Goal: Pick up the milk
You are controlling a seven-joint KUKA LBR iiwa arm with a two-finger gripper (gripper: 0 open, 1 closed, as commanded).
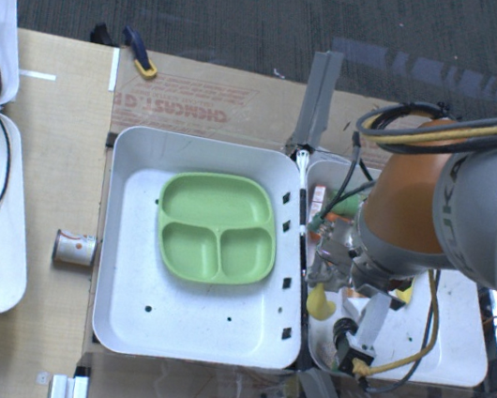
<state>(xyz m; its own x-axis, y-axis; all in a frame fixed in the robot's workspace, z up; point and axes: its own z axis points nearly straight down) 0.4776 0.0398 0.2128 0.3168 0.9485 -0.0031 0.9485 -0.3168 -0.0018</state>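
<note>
My gripper [337, 278] reaches down into the left part of the right bin [457, 368], mostly hidden under the grey and orange wrist. A small white carton with red print, possibly the milk [318, 200], stands against that bin's left wall, behind the gripper. A yellow object [317, 301] lies just in front of the gripper. A green item [349, 202] peeks out behind the wrist. I see nothing clearly held.
The left bin [116, 303] holds a green divided plate [217, 227]. A small silver can [75, 248] lies on the bench left of that bin. A blue and yellow clamp [139, 53] sits at the back. A white rounded dish [329, 345] is at the right bin's front.
</note>
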